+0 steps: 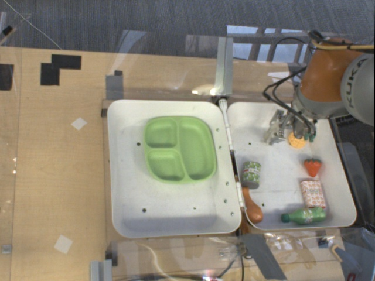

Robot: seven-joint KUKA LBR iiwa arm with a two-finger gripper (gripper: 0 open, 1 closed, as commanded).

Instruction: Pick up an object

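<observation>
Reach step: my hand (pixel 285 130) hangs beside the yellow piece (pixel 297 140); grip state unclear. Next: centre, descend, close.

yellow object (pixel 297 140) beside gripper (pixel 285 130) | strawberry (pixel 313 167) red, green cap, below-right of it | can (pixel 252 173) green-and-white print, below-left | carton (pixel 312 193) red-and-white pattern | bottle (pixel 303 216) green | drumstick (pixel 252 207) orange-brown | divided plate (pixel 179 149) light green, far left | bins (pixel 126 204) white
</observation>
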